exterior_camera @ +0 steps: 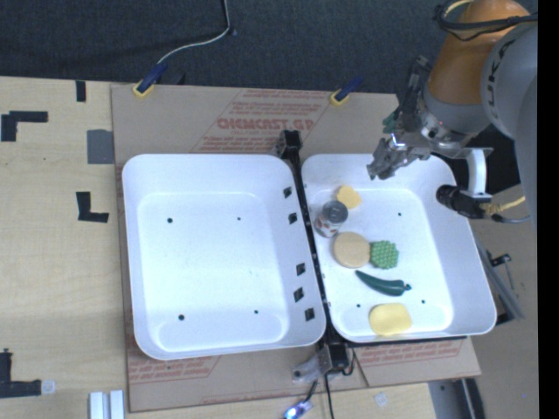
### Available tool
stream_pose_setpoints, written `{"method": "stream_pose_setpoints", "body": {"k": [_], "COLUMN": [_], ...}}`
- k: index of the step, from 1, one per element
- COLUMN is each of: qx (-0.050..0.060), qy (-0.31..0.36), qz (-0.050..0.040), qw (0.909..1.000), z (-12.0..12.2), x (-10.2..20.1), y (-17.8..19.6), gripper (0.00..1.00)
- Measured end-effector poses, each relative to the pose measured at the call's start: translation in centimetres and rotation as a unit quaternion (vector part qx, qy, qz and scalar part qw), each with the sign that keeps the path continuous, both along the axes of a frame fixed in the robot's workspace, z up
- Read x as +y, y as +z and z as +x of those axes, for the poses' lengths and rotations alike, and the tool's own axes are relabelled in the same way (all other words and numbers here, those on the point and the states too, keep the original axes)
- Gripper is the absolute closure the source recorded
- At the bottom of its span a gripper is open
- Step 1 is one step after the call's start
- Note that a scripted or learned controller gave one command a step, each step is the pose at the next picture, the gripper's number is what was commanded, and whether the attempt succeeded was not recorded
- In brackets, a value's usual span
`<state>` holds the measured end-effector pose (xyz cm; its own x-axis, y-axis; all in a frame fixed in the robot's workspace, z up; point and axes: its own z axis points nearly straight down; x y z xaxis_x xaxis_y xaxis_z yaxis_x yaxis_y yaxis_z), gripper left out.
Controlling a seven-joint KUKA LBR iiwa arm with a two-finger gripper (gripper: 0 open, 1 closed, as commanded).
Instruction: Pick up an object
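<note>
Left bin (pixel 140 234): shallow, white, sitting on a sheet of cardboard (pixel 253 120) printed with red lettering; small dark dots are showing on its floor.

Right bin (pixel 454 269): white, lying just beside the left bin along a shared middle edge fitted with black clips. It is holding six items, all clustered toward its left and middle part:
- a small metal can (pixel 333 213), lying near the left wall;
- a small yellow piece (pixel 348 197), sitting just above and right of the can;
- a round tan disc (pixel 351 250), lying below the can;
- a green knobbly piece (pixel 383 254), touching the disc's right side;
- a dark green pepper (pixel 382 282), lying at a slant below those two;
- a yellow oval block (pixel 389 319), resting near the front wall.

Gripper (pixel 381 169): hanging over the back right part of the right bin, above and to the right of the small yellow piece, apart from every item. Nothing is showing between its fingers; how far they are parted is not clear at this angle.

Arm (pixel 472 59): grey with an orange band, reaching in from the right.
</note>
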<state>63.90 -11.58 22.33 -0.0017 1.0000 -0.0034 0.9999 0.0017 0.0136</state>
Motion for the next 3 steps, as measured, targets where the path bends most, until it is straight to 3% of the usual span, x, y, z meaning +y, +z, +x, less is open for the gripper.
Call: {"method": "stream_pose_setpoints", "body": {"k": [1,2,3], "qx": [-0.003,-0.002,0.018], "qy": [0.002,0.002,0.0], "qz": [0.0003,0.001,0.0028], "qw": [1.0,1.0,0.9998], "z": [3.2,1.2,-6.5], "x": [2.5,4.9,7.5], "y": [18.2,32.2,14.0], "gripper": [1.0,1.0,1.0]}}
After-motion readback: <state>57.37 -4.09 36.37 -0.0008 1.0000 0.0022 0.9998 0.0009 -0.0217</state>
